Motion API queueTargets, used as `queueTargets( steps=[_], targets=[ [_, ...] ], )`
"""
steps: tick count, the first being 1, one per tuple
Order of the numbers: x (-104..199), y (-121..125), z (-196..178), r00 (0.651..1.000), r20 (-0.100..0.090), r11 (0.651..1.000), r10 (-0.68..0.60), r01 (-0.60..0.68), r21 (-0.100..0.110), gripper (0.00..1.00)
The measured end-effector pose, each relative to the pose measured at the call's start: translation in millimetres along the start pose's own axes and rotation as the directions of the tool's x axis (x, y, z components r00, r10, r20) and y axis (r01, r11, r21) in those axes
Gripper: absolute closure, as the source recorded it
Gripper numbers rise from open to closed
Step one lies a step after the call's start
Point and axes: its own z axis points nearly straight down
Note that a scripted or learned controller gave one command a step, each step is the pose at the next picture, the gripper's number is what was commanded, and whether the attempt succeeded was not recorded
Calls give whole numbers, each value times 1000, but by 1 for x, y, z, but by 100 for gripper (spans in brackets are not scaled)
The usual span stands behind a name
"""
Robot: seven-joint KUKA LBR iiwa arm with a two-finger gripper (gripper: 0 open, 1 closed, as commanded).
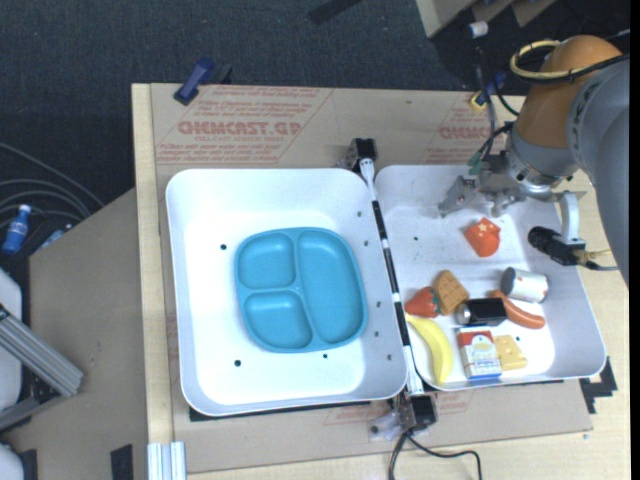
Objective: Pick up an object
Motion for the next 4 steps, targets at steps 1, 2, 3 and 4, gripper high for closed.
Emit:
queueTargets(
  steps=[1,2,3,4],
  targets=[
    [0,0,-11,1000,2,1000,-1,1,-1,100],
    [0,0,-10,1000,2,1000,-1,1,0,0],
    [14,0,0,1000,0,1000,1,-1,0,0],
    [14,1,-11,1000,2,1000,0,0,-1,100]
  ],
)
